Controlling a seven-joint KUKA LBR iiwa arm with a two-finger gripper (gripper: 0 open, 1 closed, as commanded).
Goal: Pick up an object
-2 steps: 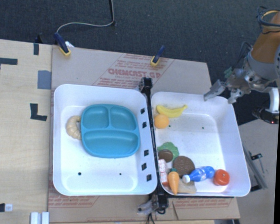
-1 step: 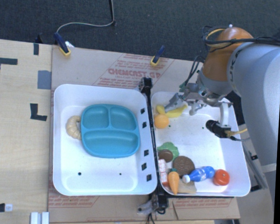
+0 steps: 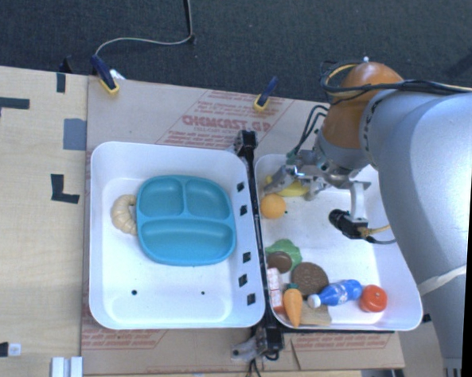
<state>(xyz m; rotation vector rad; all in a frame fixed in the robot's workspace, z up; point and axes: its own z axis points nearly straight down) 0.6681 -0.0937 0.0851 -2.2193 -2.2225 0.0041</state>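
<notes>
Two white bins sit side by side on the bench. At the lower edge of the frame, the right bin (image 3: 390, 269) holds most of the clutter along its bottom rim: a carrot (image 3: 292, 305), a small blue bottle (image 3: 338, 293), an orange-red ball (image 3: 373, 299), a brown disc (image 3: 309, 277) and a darker brown piece (image 3: 278, 261) just beside a green item (image 3: 285, 248). A small red-and-white packet (image 3: 273, 285) lies against the bin's left wall.

Higher in the frame, at the same level across the divider, the left bin (image 3: 110, 295) carries a blue divided plate (image 3: 186, 220), with a beige croissant-like piece (image 3: 124, 213) touching its left edge.

Toward the upper part of the right bin lies an orange (image 3: 272, 207), and just above it a yellow banana-like piece (image 3: 294, 190). The gripper (image 3: 299, 175) is down at that yellow piece, in the bin's upper left corner. Whether its claw is apart or closed cannot be told; cables and the wrist body hide the tips, and nothing is plainly seen between them.

As a judgement, the step in hand is the reach and grasp on the yellow piece, with the lift not yet done. The next move calls for a firm close on that piece and a straight rise clear of the bin wall and the orange nearby.
</notes>
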